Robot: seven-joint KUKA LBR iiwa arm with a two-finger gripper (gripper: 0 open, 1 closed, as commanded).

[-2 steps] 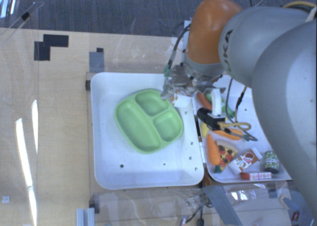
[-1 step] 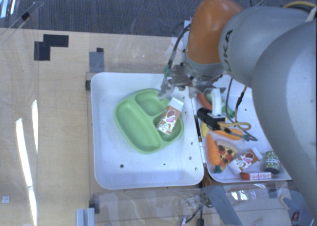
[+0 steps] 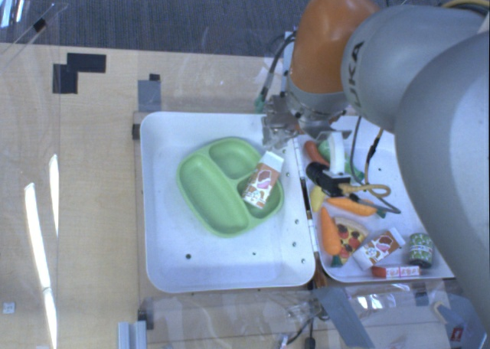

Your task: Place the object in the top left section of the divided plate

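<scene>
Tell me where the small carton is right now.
The small carton lies in the left bin, over the green divided plate's right-hand section, just below the gripper.

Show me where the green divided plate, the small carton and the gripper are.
green divided plate (image 3: 208, 196): camera view, floor of its long section.
small carton (image 3: 262, 182): camera view, middle of its printed face.
gripper (image 3: 274, 138): camera view, at its fingertips.

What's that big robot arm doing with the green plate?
The robot arm is reaching over the left white bin, where a green divided plate sits. Its tool is just above a small carton, which lies tilted in the plate's right-hand section. The right bin holds toy food like carrots and a pizza slice.
</scene>
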